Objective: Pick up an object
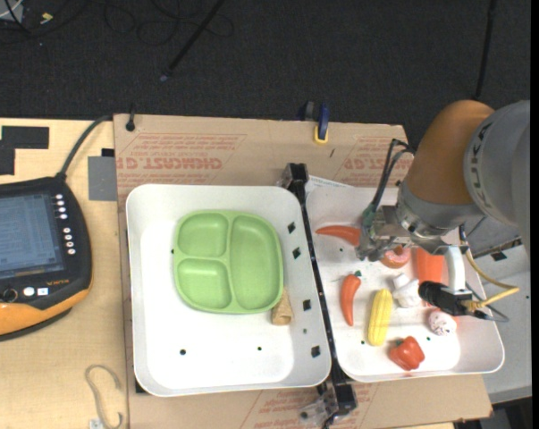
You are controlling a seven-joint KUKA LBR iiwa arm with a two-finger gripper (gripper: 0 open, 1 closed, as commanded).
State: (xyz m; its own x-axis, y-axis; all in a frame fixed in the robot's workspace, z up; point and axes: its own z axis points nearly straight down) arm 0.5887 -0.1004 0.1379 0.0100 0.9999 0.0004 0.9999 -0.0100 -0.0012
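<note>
Hovering low in the right bin (484, 357), my gripper (376, 244) hid its own state, so I cannot tell it. Just beside it lay a red chili (340, 233): light, stiff, glossy plastic I judged, best pinched across its thick middle.

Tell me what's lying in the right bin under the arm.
In the right bin: a red chili, an orange carrot, a corn cob, a red pepper. The gripper and arm cover the items beneath them.
</note>
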